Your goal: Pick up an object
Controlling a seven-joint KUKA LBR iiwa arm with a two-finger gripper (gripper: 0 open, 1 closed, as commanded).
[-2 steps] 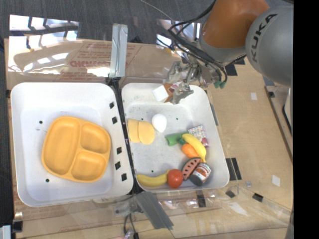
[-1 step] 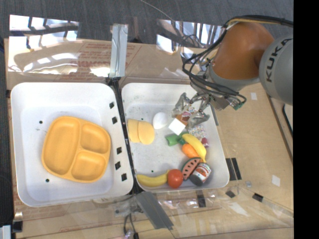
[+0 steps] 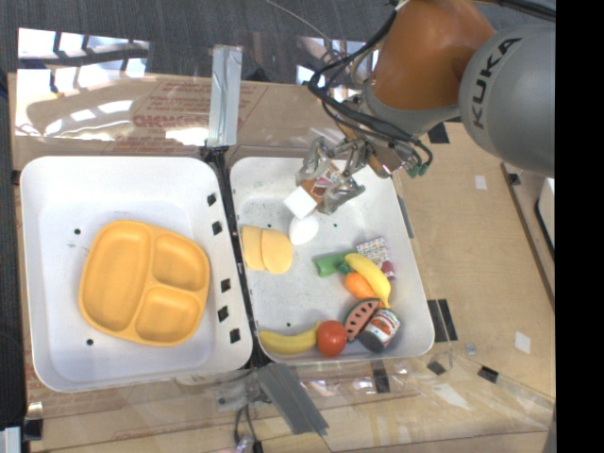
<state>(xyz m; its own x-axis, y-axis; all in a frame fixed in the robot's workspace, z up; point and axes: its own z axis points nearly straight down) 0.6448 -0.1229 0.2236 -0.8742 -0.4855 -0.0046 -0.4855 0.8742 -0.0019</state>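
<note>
**Bench inspection: arm over right bin, top edge**

The bench (image 3: 472,253) is covered in brown cardboard, with taped seams and dark carpet beyond its far edge. Two shallow white bins sit side by side on it.

Left bin (image 3: 47,196): contains one yellow divided tray (image 3: 142,281), lying flat, slightly toward 7 o'clock of the bin's centre.

Right bin (image 3: 283,173): contents are grouped as follows. A pale yellow sliced piece (image 3: 266,250) lies at 9 o'clock, close to the dividing wall. A white egg-shaped item (image 3: 304,230) lies just beside it, toward 12 o'clock. A green piece (image 3: 330,263), a carrot (image 3: 360,286) and a small banana (image 3: 369,275) cluster at 3 o'clock. A larger banana (image 3: 288,342) and a tomato (image 3: 331,338) touch each other at 6 o'clock; a small can (image 3: 379,329) lies at 5 o'clock.

The gripper (image 3: 332,179) hangs at 12 o'clock of the right bin, below the orange band. A white block (image 3: 300,203) with a reddish item against it sits at the fingertips; whether it is between them, and how wide the pincer stands, I cannot tell.
</note>
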